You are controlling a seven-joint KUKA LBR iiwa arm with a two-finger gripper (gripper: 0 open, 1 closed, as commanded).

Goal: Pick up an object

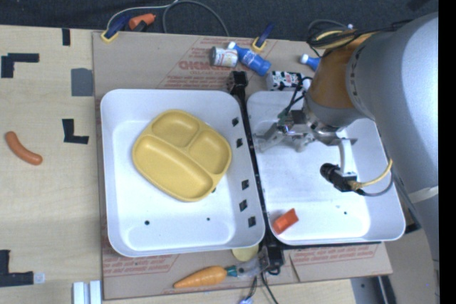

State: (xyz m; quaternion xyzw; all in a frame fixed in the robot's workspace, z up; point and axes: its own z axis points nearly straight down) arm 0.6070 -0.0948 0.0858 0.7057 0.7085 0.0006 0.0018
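Observation:
A small orange block [285, 220] lies near the front left corner of the right bin [370, 224]. My gripper [283, 135] hangs low over the back left part of that bin, close to the divider between the bins and well behind the block. The grey arm with its orange band [335, 85] comes in from the right and covers the bin's back right. A yellow divided plate [182, 153] rests in the left bin [121, 224].
A toy carrot [201, 277] lies on the cardboard in front of the bins. A blue and white bottle [241, 56] and clamps sit behind them. A toy sausage [23, 148] lies on the bench at far left. A black cable plug [336, 176] hangs over the right bin.

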